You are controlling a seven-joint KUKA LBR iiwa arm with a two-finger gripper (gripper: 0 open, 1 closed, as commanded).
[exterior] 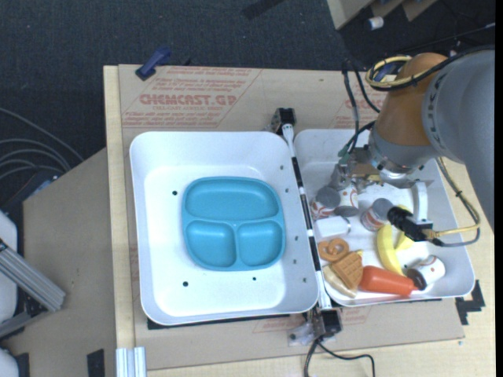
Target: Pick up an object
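The right bin (454, 210) holds a heap of toy food. A yellow banana (387, 247) lies near its middle. An orange carrot (385, 281) lies along the front, with a brown pretzel (333, 249) and a tan waffle piece (347, 270) to its left. A small white and black item (429, 269) lies at the front right. My gripper (351, 185) hangs low over the back left part of this bin, above small grey and red pieces (325, 203). Nothing shows as held. The wrist hides what lies under it.
The left bin (157, 179) holds a blue divided plate (233, 221). A black clamp (284, 119) sits at the back between the bins and another (324, 320) at the front. The grey arm with its orange band (409, 108) covers the right bin's back right corner.
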